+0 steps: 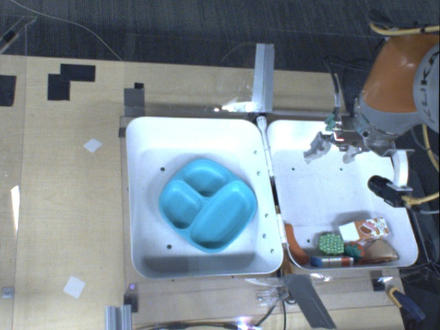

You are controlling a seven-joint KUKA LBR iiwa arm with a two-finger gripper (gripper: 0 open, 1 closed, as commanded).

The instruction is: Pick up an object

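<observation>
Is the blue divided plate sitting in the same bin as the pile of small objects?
No, the blue divided plate lies alone in the left bin, while the small objects are heaped in the right bin.

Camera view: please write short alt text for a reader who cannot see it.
A grey robot arm with an orange band holds its two-finger gripper open over the far part of the right white bin, gripping nothing. Small mixed objects lie along that bin's near edge, and the left white bin holds a blue divided plastic tray.

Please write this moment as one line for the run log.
arm: over right bin | gripper: open, holding nothing | objects: piled in near corner, untouched | left bin: blue divided plate
</observation>
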